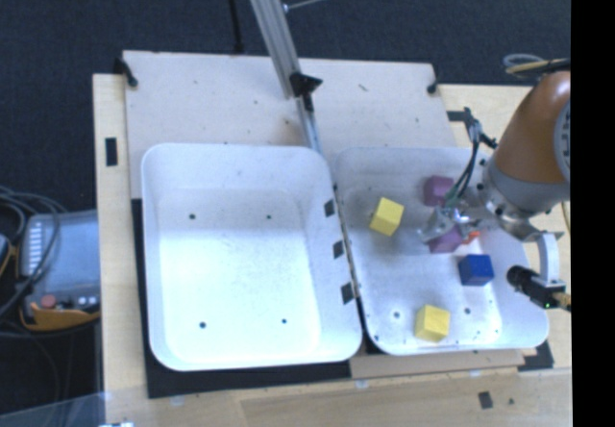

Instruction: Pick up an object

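The right bin [404, 175] holds several small blocks. A yellow cube [387, 216] lies at its middle left, and a second yellow cube [432, 322] sits near the front rim. A blue cube [476, 269] rests at the right. One purple block [438, 188] lies toward the back. My gripper [448, 223] hangs low in this bin, just in front of that block and right over another purple block [447, 242], partly covering it. A small red piece [473, 238] shows beside the gripper.
The left bin [240, 165] stands beside the right one, sharing a narrow divide. A slanted aluminium post [274, 21] rises behind the bins. The grey and orange arm [528, 146] overhangs the right bin's right rim. A cable and black fitting [538, 286] hang there.
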